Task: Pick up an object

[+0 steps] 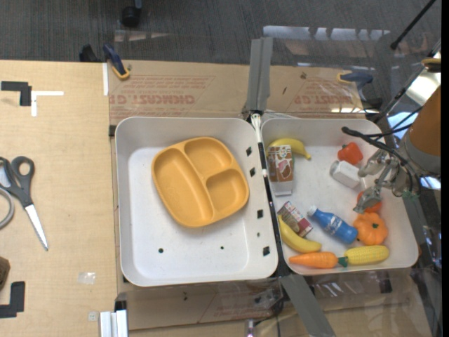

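In the camera view, two white bins are seen side by side on the bench [56,209]: the left bin [140,258] carries a yellow divided plate [200,180], and the right bin [400,255] is crowded with toy food. The gripper [375,184] is seen low at the right bin's far right, just above a small red piece [367,201] and a little pumpkin [370,229], with a white block [346,174] just beside it. Whether its fingers are spread or pressed together cannot be told, and nothing is seen pinched between them. Since the pieces are packed closely, a neighbour could be nudged or wedged aside instead of being gripped. The blue bottle [332,225], the corn cob [366,255] and the carrot [313,260] lie nearby, so two things could be caught at once, or a rounded one could be squeezed out.
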{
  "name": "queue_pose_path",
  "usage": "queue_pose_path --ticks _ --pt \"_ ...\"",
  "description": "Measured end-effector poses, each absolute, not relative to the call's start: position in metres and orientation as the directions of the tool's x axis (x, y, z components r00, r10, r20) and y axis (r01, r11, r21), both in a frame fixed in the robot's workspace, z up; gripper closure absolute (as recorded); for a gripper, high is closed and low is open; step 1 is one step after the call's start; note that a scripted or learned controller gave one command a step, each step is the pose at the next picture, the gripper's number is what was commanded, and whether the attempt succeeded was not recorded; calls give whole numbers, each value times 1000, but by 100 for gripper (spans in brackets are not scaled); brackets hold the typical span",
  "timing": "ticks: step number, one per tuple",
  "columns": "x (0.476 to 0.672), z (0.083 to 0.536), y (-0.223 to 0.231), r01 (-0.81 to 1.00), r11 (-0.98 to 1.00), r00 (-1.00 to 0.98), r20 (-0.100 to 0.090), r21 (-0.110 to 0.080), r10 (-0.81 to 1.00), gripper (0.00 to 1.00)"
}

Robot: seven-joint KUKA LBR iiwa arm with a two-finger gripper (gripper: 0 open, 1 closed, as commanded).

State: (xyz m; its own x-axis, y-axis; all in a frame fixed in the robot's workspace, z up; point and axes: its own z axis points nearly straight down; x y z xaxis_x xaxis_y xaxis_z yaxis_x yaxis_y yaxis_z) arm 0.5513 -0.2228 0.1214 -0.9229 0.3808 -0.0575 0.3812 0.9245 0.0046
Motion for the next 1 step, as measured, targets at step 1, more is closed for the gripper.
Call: queue_pose_path --ticks 1 --pt "510 92 -158 329 944 -944 -1 1 329 0"
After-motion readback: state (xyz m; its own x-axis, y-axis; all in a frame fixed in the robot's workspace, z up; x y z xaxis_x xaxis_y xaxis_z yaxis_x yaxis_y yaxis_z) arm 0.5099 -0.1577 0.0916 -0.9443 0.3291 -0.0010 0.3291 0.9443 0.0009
